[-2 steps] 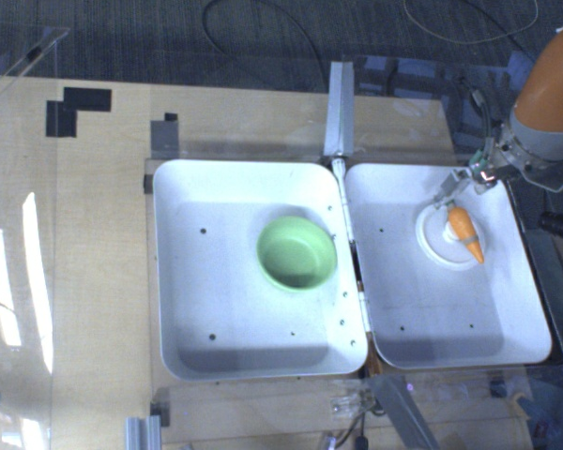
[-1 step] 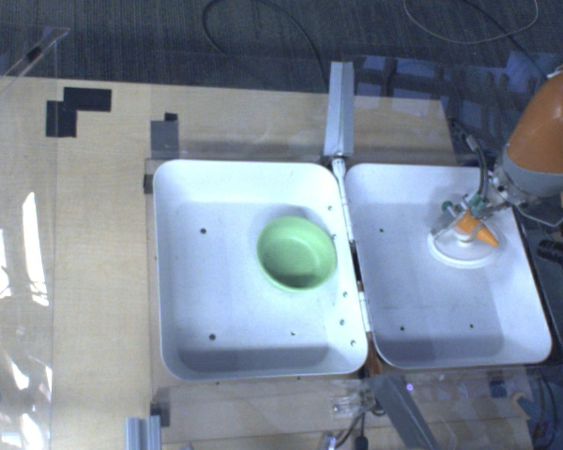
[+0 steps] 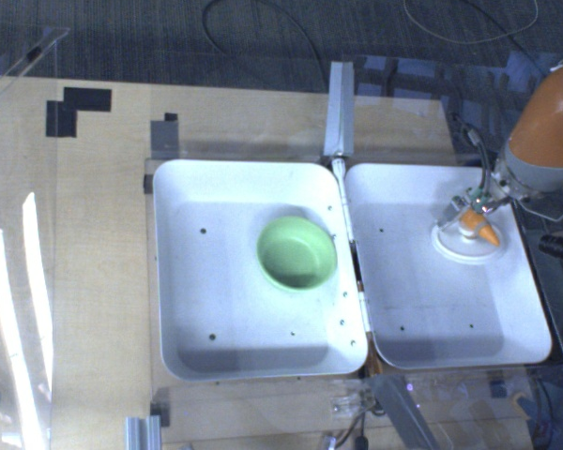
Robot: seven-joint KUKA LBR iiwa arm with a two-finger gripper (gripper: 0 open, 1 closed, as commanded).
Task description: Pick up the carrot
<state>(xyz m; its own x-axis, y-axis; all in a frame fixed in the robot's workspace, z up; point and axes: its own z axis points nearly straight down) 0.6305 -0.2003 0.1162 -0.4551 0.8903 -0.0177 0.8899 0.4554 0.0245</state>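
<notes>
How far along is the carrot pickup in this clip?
Done: the pincer has reached the carrot in the right bin. In hand: it sits right over the carrot, which lies on a small white plate. Left: a confirmed grip and lift. The green bowl sits in the left bin.

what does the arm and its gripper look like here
The arm enters from the right as a rounded orange band with a pale grey section at its edge. Below it, the gripper is a small metallic grey assembly. Thin dark cables run along its upper left side.
</notes>
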